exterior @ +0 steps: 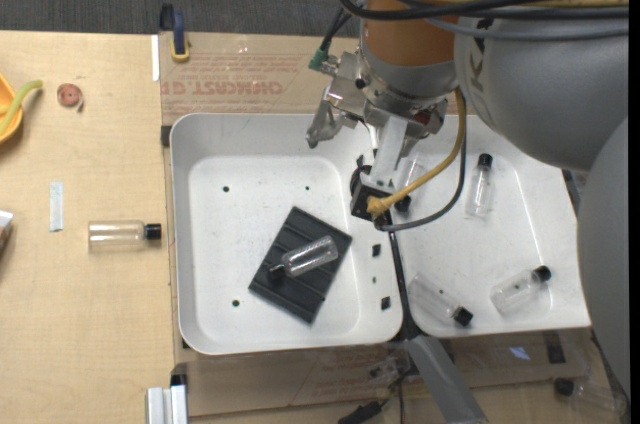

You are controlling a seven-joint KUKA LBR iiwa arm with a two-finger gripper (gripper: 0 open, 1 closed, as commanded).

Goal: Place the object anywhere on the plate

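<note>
A black ribbed plate (296, 278) lies tilted on the floor of the left white bin (200, 212), near its front right. A small clear bottle (308, 255) lies on its side on the plate's upper part. My gripper (352, 144) hangs over the back right corner of that bin, above and to the right of the plate, well apart from the bottle. Its fingers (319, 126) stand spread open with nothing between them.
The right bin (560, 212) holds three clear bottles: one upright-lying at the back (483, 182), two near the front (520, 290) (440, 302). Another clear bottle (122, 232) lies on the wooden bench to the left, with a white strip (56, 207) and an orange object (8, 107).
</note>
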